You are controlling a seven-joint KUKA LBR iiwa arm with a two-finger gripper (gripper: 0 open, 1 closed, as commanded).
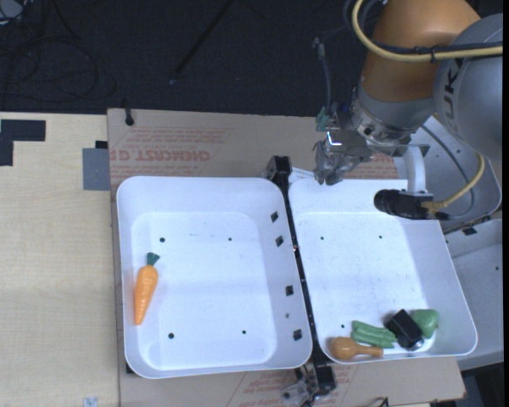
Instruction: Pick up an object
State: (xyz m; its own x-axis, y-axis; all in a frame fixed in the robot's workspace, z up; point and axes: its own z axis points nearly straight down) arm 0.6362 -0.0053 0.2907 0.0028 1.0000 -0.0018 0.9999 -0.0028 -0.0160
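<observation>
An orange carrot toy [145, 291] with a green top lies near the left wall of the left bin [195, 195]. In the right bin [365, 253], at its near right corner, sit a tan pear-like toy [353, 348], a green pod-like toy [374, 335], a black block [405, 328] and a green piece [426, 320], all close together. My gripper [329, 173] hangs over the far left corner of the right bin, well away from every toy, with nothing seen between its fingers.
The two white bins share a black clamp strip [290, 261] down the middle. Brown cardboard [212, 142] lies under and behind the bins. The big grey and orange arm [416, 49] fills the upper right, with a black handle [403, 202] jutting over the right bin's far edge.
</observation>
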